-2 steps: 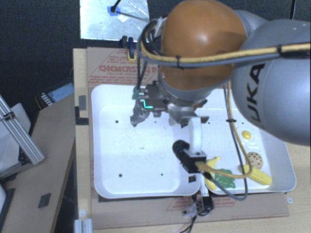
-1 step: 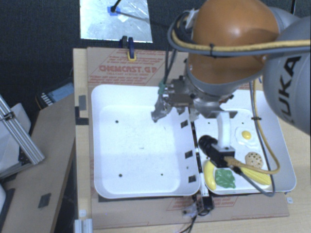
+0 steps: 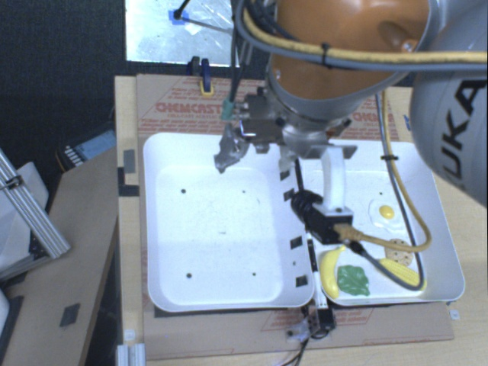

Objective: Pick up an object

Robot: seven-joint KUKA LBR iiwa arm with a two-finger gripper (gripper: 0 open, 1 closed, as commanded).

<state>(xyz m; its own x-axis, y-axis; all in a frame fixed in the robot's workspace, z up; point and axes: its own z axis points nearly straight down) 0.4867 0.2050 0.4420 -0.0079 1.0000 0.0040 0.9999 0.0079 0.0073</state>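
Several toy foods lie in the right bin (image 3: 446, 280): a fried egg (image 3: 385, 213), a yellow banana (image 3: 329, 273), a green leafy piece (image 3: 353, 280), a corn cob (image 3: 406, 271) and a brown cookie (image 3: 399, 248). My gripper (image 3: 255, 149) hangs under the orange wrist, over the back of the left bin (image 3: 221, 235) near the divide between the bins. I see nothing held in it. A yellow cable and a black fitting (image 3: 319, 218) drape over the right bin and hide part of its contents.
Both bins rest on a cardboard sheet (image 3: 175, 105) printed with red letters. A blue and yellow clamp (image 3: 202, 73) sits at its back edge. An aluminium rail (image 3: 30, 212) stands at the left. The big arm body covers the upper right.
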